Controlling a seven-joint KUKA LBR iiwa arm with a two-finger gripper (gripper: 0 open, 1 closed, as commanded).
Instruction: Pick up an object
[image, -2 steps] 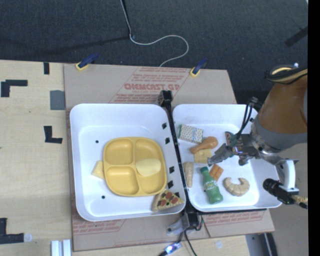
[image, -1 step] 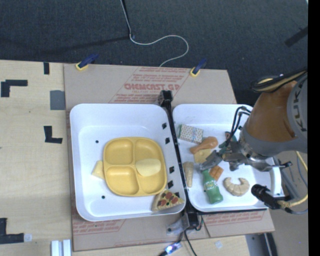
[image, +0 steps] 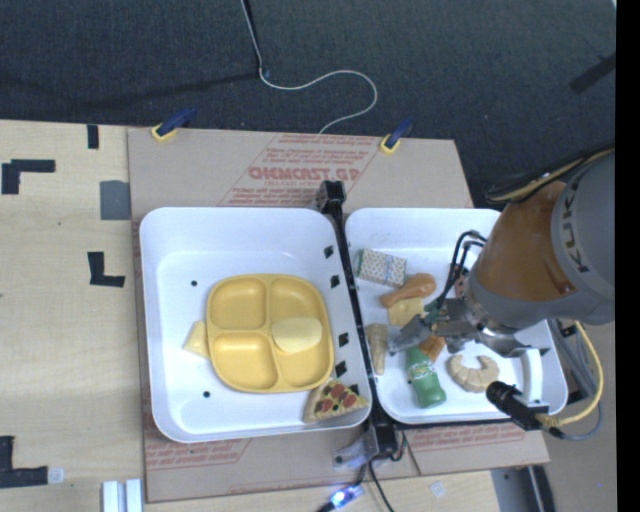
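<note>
My gripper (image: 422, 328) is low in the right bin (image: 520, 400), reaching in from the right. It hovers among a cluster of toy foods. An orange-tan bread piece (image: 408, 291) lies just above it. A small orange piece (image: 432, 348) and a green bottle (image: 426, 382) lie just below it. A tan stick-like piece (image: 376, 347) rests to its left by the bin wall. A pale croissant-like piece (image: 472, 371) sits to its lower right. A small patterned packet (image: 383, 266) lies at the back left of this bin. I see nothing lifted.
The left bin (image: 170, 260) holds a yellow divided plate (image: 240, 310) with a pale round piece (image: 297, 334) in its right compartment. A yellow wedge (image: 194, 340) lies left of the plate and a pizza slice (image: 335, 401) at the front right corner. The arm's body covers the right bin's right side.
</note>
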